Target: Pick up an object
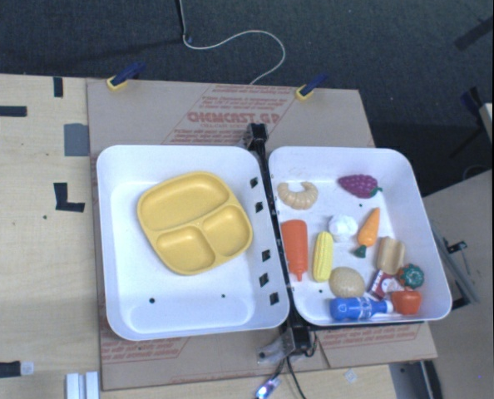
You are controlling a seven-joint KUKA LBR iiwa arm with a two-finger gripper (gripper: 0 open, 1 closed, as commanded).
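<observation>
Nearest, a blue bottle lies in front of the corn, in the right bin, with a potato between them. A carrot lies just left of the corn. Beyond the corn are a croissant and grapes. Well left of the corn, a yellow plate sits in the left bin. Whether the gripper is released or clenched cannot be told.

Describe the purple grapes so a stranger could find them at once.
Look in the right bin, the one crowded with toy food. Near its far right corner lie the purple grapes, just beyond a small carrot. It is the bin's one purple item, bumpy-surfaced.
</observation>
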